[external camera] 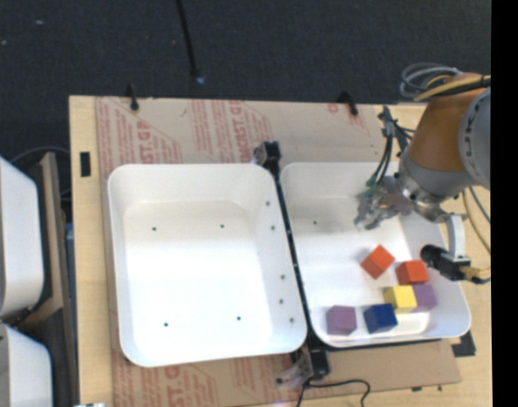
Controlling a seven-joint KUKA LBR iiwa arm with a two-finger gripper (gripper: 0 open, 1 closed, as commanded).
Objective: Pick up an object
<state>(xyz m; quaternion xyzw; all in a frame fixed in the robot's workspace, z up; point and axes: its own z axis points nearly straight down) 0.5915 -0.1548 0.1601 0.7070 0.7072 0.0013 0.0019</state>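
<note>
Purple cube [342,319] front, pincer [370,212] above right bin [326,193], holding nothing seen

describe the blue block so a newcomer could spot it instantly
Of the two white bins, look in the right bin, where the blocks are clustered at its near edge. The blue block sits in the front row, between a purple block and a yellow block. It's the only blue one there.

Illumination is even and moderately bright, from overhead. Both white bins [199,265] read near-overexposed, with little surface detail. Soft shadows lie along the inner bin walls and under the arm [441,147] near the worktop's [97,227] right edge. Overall sharpness is low; fine detail is grainy. The floor [89,32] beyond the far edge is dark.
</note>
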